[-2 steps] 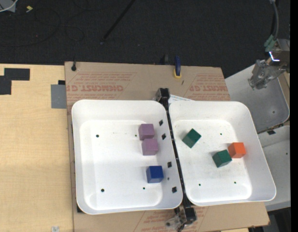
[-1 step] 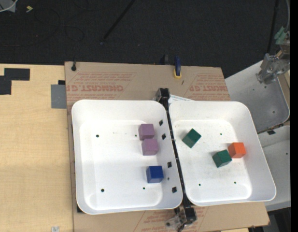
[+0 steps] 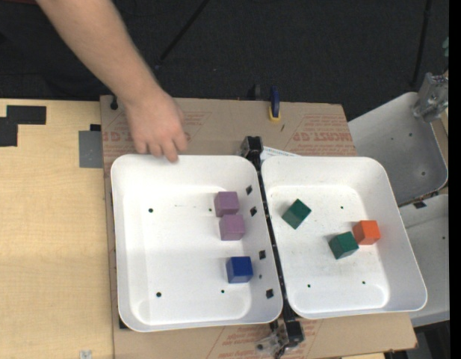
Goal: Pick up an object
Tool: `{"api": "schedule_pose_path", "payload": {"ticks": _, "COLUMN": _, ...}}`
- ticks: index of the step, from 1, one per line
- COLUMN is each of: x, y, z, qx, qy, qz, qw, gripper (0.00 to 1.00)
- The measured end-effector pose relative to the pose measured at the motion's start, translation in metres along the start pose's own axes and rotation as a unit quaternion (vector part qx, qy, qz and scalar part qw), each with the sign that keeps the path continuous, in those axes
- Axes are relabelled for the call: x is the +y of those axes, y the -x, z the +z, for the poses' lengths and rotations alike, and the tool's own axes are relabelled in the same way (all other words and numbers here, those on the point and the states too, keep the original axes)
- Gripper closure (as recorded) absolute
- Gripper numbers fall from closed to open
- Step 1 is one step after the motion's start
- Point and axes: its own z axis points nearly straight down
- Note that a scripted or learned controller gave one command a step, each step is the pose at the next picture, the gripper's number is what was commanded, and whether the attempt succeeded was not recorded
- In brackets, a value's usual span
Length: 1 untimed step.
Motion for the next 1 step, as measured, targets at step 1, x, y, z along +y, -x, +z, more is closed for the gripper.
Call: {"api": "schedule_pose_path", "payload": {"ticks": 1, "x": -0.0152, "y": 0.0012, "z": 0.0028, "qx": 0.0, "qy": -0.002, "qz": 0.0, "qw": 1.0, "gripper": 1.0}}
